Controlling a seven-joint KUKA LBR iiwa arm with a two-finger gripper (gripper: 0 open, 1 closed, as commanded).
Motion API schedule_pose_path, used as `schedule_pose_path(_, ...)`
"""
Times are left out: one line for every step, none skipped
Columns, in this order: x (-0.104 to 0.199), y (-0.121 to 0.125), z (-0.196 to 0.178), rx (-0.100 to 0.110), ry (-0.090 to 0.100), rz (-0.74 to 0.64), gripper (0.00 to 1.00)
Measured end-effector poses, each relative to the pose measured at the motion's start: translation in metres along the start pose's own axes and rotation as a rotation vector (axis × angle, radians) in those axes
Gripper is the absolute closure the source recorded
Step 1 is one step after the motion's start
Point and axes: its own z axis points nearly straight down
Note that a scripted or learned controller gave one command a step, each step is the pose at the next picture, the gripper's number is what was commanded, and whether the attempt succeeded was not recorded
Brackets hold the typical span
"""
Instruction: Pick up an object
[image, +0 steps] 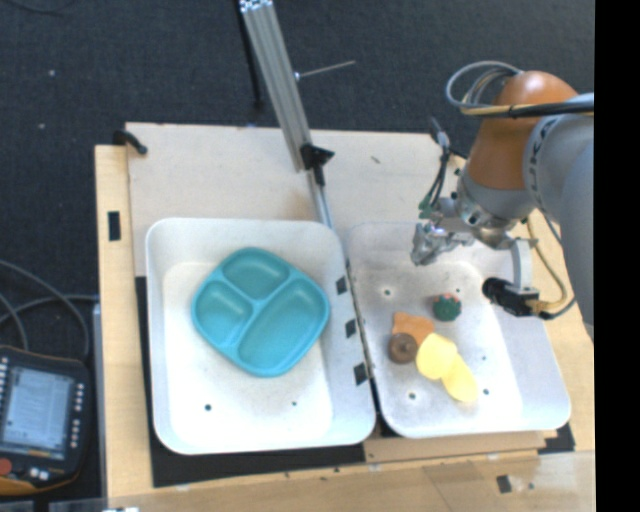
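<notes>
Nearest the camera: yellow object (446, 366) at the front of the right bin (530, 385), below and slightly right of the fingers, well apart from them. Touching it on the left, a small brown ring-shaped piece (402, 347) and an orange piece (413, 325) behind that. A small dark green object (446, 308) sits closest to the fingers, just below and a little right of them, not in contact.

Gripper (428, 246) hangs over the back part of the right bin, above bare floor. Whether the fingers are spread or pressed together: cannot tell at this resolution. Nothing seen between them.

Left bin (165, 400) holds a teal divided plate (261, 310), far left of the fingers. Both bins rest on the counter (220, 170).

Judgement: the step in hand is the approach; no object is picked yet. The next move likely calls for shifting toward the front of the bin, centring over one target (the green object is the nearest and stands alone), then descending. The clustered yellow, brown and orange pieces risk a crowded grasp
</notes>
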Motion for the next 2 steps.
schedule_pose_path(-0.001, 0.001, -0.032, 0.003, 0.001, -0.002, 1.00)
schedule_pose_path(0.059, -0.001, -0.044, 0.006, 0.003, -0.008, 1.00)
